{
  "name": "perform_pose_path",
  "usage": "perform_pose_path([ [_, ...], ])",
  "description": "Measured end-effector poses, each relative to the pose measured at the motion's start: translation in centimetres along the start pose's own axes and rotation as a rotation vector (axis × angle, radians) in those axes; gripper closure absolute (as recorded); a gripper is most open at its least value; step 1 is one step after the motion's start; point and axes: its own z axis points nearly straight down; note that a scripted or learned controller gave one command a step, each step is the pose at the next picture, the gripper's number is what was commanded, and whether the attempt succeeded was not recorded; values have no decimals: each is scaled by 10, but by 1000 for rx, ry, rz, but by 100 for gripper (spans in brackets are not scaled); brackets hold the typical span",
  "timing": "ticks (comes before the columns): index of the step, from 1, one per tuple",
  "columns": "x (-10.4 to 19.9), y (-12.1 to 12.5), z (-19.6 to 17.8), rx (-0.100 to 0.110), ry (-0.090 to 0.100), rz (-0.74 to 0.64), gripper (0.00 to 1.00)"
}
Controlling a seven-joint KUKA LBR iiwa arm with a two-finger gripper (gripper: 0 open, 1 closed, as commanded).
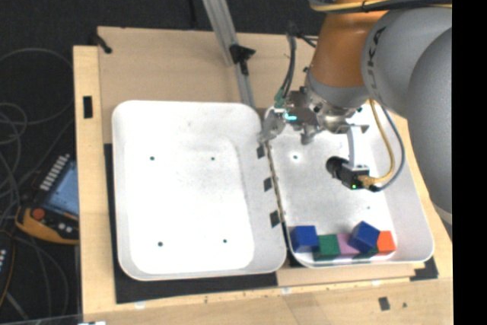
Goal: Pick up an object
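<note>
I read the grey arm's two-finger gripper [306, 125] hanging over the far end of the shallow white plastic bin [312, 194]; I cannot tell whether it is open or closed. Along that bin's near wall, well apart from the gripper, lie a blue cube [304, 237], green cube [328, 246], purple block [348, 246], second blue cube [365, 235] and orange cube [386, 241].

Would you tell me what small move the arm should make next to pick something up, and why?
Probably shift the tool toward the near end of the right bin: it hangs over the bin's bare far part, while the left blue block and green block sit with others along the near wall.
</note>
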Motion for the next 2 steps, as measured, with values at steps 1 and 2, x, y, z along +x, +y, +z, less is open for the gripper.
perform_pose_path([
  [1, 0, 0, 0, -1, 0, 2, 0],
  [2, 10, -30, -97, -8, 0, -4, 0],
])
